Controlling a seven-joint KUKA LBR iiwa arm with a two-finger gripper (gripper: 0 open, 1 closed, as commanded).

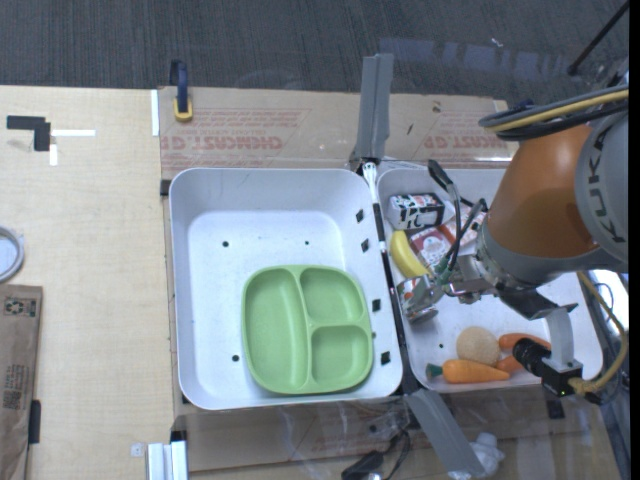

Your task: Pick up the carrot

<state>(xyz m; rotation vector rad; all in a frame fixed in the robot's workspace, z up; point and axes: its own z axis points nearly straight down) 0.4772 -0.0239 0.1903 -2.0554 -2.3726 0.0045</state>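
Reaching in from the right of the frame, grey arm [560, 208] with its orange band, bent over the right bin [440, 340]. Gripper [424, 298] low over the middle-left of that bin, just below a banana [405, 254]; whether wide or narrow, cannot tell, and nothing seen held. Carrot [476, 372] lying flat along the bin's lower edge, lower right of the gripper and apart from it, leaf end toward the left. Just above it a round beige item [478, 345], and to the right a second orange piece [522, 346], partly hidden by a black part of the arm. Higher in the same bin, a black-and-white can [416, 209] and a red-and-white packet [436, 240] beside the banana. In the left bin [182, 268], a green divided plate [306, 329] at lower centre, on speckled white floor. Under both bins, a pale wooden bench [80, 218], with a strip of cardboard [260, 128] printed in red along the far side and a blue-and-yellow clamp [180, 103] at its left end. At the left edge, a tape roll [8, 256] and a brown bag [15, 358]. Across the top of the frame, dark carpet [250, 18].
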